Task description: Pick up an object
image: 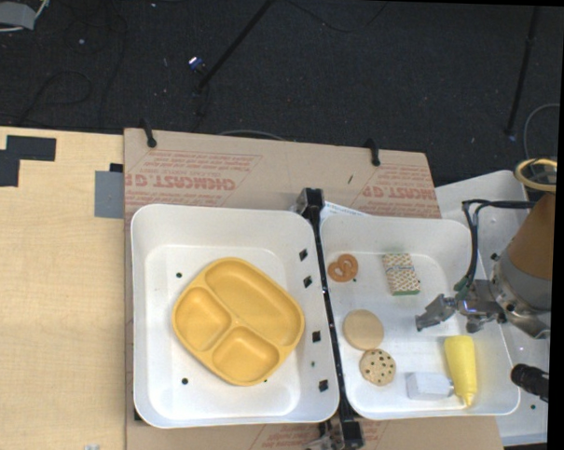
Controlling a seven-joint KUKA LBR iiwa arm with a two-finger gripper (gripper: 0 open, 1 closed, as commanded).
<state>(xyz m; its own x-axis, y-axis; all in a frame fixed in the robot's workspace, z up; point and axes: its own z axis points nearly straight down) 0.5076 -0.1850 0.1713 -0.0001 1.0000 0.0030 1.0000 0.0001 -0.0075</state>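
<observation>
At the right edge of the frame the arm (540, 254) reached in, with its gripper (439, 315) low over the right bin (454, 234), and honestly I couldn't tell how the claw was set. Below it lay a yellow banana (461, 367) beside a small grey-white block (428, 385). A pretzel (343, 267), patterned sponge block (401, 273), tan disc (362, 328) and chocolate-chip cookie (377, 366) sat further left. The left bin (159, 251) held a yellow divided plate (238, 320).

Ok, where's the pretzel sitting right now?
The pretzel lies in the right bin, near its upper left corner by the divider, left of the wafer block and above the plain round cookie.
</observation>
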